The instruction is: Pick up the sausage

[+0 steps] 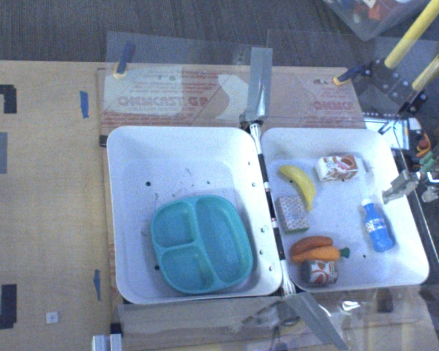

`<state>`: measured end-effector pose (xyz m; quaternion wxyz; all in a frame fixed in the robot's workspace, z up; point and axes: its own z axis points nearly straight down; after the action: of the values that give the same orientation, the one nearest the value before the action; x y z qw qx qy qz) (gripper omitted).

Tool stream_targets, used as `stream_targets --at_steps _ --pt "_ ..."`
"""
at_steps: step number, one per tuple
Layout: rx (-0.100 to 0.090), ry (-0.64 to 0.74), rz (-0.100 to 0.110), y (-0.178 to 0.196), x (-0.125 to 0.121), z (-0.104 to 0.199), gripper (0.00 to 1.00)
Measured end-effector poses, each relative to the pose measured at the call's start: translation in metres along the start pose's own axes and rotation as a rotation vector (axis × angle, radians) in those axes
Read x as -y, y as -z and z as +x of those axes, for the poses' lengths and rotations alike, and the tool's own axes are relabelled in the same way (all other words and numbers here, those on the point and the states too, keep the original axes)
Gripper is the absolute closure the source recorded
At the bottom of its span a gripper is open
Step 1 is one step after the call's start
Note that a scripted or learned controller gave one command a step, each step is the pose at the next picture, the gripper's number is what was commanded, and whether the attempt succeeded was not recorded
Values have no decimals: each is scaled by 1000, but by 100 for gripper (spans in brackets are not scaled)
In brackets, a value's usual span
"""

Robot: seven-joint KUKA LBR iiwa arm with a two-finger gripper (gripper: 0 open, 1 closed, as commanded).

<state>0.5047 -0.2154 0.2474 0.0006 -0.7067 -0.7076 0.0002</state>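
Observation:
The sausage (pixel 310 243), reddish-brown and slightly curved, lies in the right bin (pixel 351 141) near its front left. It touches an orange carrot (pixel 320 254) lying just in front of it. My gripper (pixel 401 186) shows as a grey piece at the right bin's right rim, well to the right of the sausage and above the blue bottle (pixel 378 227). Nothing is seen in it.
The right bin also holds a banana (pixel 298 183), a white and red carton (pixel 337 167), a small patterned box (pixel 291 213) and a can (pixel 320 272) in front of the carrot. A teal divided plate (pixel 201 244) sits in the left bin (pixel 175 152).

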Motion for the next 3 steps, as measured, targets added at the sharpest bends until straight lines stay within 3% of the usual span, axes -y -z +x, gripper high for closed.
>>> stream_targets --at_steps 1,3 --pt "2 0 -3 10 -1 -1 100" --pt "6 0 -11 31 -3 -2 100"
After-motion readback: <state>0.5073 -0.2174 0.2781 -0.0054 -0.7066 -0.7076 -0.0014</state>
